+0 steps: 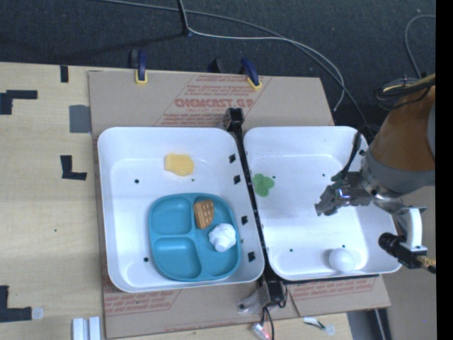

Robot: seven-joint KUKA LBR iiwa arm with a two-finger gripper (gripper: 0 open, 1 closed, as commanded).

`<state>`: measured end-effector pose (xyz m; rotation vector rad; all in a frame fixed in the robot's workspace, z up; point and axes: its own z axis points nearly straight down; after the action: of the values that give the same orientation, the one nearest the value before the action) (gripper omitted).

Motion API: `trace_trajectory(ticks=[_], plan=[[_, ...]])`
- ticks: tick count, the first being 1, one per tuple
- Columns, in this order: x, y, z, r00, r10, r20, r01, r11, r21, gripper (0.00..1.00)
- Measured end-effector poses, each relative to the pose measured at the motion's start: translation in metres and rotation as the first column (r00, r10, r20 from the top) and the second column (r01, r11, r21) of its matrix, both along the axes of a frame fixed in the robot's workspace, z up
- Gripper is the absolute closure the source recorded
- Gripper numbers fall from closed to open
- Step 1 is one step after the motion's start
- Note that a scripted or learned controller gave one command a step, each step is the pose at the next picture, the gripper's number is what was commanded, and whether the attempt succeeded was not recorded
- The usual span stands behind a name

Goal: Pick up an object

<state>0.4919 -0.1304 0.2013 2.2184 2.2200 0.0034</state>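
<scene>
The nearest candidates for picking lie in the right bin (311, 137): a small green object (263, 184) rests on the bin floor close to the left wall, and a white ball (342, 259) sits near the front edge, toward the right corner. The gripper (327, 205) hangs over the middle of this bin, between those two things and apart from both; nothing is seen between its dark fingers, and whether they are spread or closed cannot be told from this angle. The grey arm (400, 158) with its orange band reaches in from the right side above the bin's rim. In the left bin (113, 190), a blue divided tray (170, 250) lies toward the front, holding a brown ridged piece (204, 213) on the divider between its upper compartments and a white crumpled lump (222, 237) just below it in the right compartment. A yellow object (180, 164) lies on the bin floor behind the tray. Both bins stand on a cardboard sheet (205, 98) held by two blue clamps (249, 73) at its far edge.
</scene>
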Motion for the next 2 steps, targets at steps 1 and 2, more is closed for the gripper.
trace_trajectory(ticks=[1,2], plan=[[0.024,0.049,-0.005,1.000,0.004,-0.005,-0.004,1.000,0.002,1.00],[0.051,0.103,-0.002,1.000,0.004,-0.004,-0.004,1.000,0.002,1.00]])
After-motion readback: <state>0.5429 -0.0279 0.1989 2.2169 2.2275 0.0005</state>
